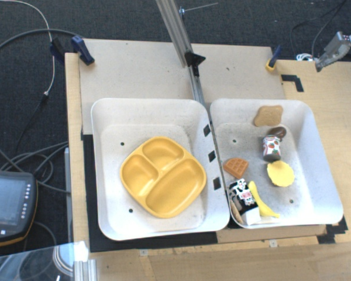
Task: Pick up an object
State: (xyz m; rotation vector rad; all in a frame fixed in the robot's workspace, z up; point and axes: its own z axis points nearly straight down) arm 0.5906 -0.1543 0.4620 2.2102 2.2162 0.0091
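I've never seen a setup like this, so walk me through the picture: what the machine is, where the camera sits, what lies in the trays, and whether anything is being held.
One camera looks down at a slant on a bench bearing two shallow white bins. The left bin holds a yellow divided plate. The right bin holds small toy foods: a tan bread slice, a small can, a yellow disc, a waffle piece, a banana and a black-and-white carton. The machine is a robot arm reaching in from the right; its gripper shows at the top right corner, beyond the bins. Nothing is seen in it, and it is too small to judge further.
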